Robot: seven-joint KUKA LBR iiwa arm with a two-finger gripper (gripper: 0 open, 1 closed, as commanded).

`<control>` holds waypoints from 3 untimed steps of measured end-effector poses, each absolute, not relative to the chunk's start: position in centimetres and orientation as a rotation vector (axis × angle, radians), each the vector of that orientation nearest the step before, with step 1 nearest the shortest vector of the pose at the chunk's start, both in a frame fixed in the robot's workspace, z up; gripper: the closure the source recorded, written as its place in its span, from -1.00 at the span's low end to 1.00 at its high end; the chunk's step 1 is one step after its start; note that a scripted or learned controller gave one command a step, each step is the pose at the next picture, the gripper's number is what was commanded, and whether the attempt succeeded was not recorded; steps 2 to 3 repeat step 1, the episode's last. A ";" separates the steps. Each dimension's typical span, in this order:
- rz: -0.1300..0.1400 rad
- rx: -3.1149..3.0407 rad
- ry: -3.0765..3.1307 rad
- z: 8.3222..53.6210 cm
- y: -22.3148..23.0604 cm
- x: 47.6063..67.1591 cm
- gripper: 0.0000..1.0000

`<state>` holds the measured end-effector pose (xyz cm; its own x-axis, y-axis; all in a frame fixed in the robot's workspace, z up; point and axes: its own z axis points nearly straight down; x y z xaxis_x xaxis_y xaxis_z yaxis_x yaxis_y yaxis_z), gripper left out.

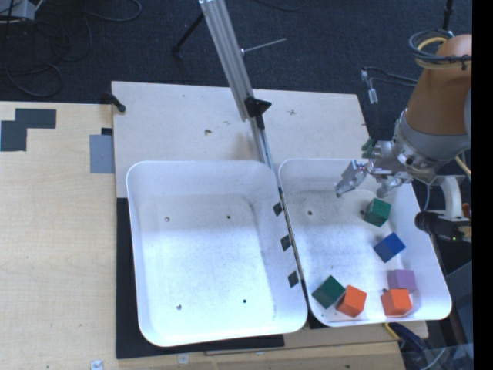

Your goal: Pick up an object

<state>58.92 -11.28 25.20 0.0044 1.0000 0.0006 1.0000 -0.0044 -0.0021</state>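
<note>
The arm's end effector [368, 177] hangs over the right bin [323, 199], fingers spread wide with nothing between them. A green block [377, 212] lies just below it, the likeliest target; a blue block [390, 247] and others sit farther off, near the front rim.

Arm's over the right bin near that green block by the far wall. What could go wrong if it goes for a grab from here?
1. The gripper hangs beside the green block, not over it, so a straight descent may close on nothing.
2. That block sits tilted, so it may slip from the fingers.
3. The other blocks, the dark green one, two orange and the purple, crowd the near wall of the right bin, leaving little finger room.
</note>
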 end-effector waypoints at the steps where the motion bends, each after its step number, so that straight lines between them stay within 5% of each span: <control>1: 0.012 -2.222 -2.211 16.4 -18.0 58.7 -1.00; 3: 0.012 -2.222 -2.211 16.4 -18.0 58.7 -1.00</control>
